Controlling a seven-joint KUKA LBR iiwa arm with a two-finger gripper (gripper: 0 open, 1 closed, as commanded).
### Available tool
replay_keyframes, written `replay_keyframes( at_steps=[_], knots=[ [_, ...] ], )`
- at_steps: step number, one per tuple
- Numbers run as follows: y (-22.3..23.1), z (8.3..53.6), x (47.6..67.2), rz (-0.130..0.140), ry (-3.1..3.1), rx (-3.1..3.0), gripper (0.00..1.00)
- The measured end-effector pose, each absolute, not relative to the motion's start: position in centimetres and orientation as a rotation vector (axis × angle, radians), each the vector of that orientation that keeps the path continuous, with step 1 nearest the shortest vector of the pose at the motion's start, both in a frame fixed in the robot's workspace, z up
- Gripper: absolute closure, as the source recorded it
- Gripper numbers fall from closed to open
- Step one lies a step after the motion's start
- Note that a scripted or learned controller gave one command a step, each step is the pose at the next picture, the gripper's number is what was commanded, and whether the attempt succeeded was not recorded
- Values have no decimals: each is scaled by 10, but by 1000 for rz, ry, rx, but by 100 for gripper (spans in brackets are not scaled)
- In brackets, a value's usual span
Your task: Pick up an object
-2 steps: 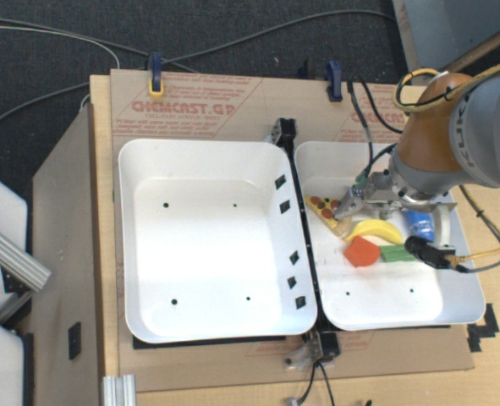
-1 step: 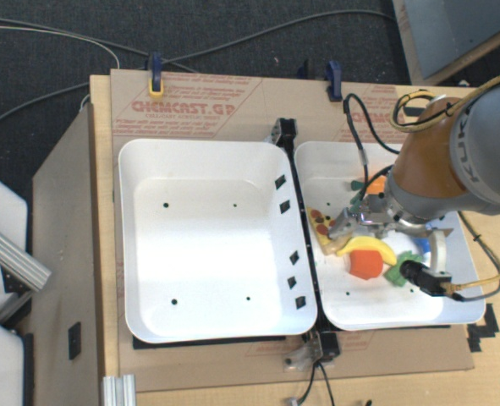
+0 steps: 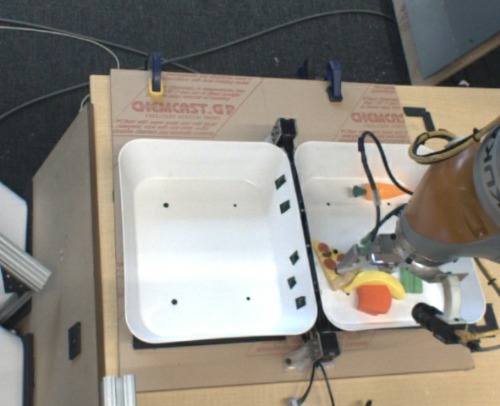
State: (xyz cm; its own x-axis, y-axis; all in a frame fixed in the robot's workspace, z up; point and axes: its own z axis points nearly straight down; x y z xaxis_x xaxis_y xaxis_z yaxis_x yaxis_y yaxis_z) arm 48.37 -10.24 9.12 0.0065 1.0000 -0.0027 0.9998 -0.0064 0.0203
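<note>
Tool (image 3: 357,260) sitting low in right bin (image 3: 334,163), over one banana (image 3: 375,281); finger state impossible to tell. Lying nearby: one red-orange piece (image 3: 373,299), one pizza slice (image 3: 326,257), one carrot (image 3: 383,191), one green block (image 3: 413,283). Left bin (image 3: 140,227) alongside.

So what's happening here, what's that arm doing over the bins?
A grey robot arm with an orange band reaches in over the right-hand white bin, its two-finger gripper lowered among a cluster of toy foods. Beside it lie a yellow banana-shaped toy, a red-orange round toy and a small pizza-slice toy. An orange carrot toy sits farther back. Nothing is visibly held yet. The left-hand white bin sits alongside.
</note>
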Motion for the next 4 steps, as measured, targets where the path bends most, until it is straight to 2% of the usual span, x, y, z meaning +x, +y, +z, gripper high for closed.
replay_keyframes(
  at_steps=[1, 2, 3, 4],
  knots=[
    [-156, 89, 540, 10, 2216, 2215, 0],
    [-130, 89, 599, 7, 2221, 2210, 0],
    [-129, 101, 599, 16, 2218, 2213, 100],
    [-132, 90, 554, 16, 2210, 2214, 100]
  ],
)
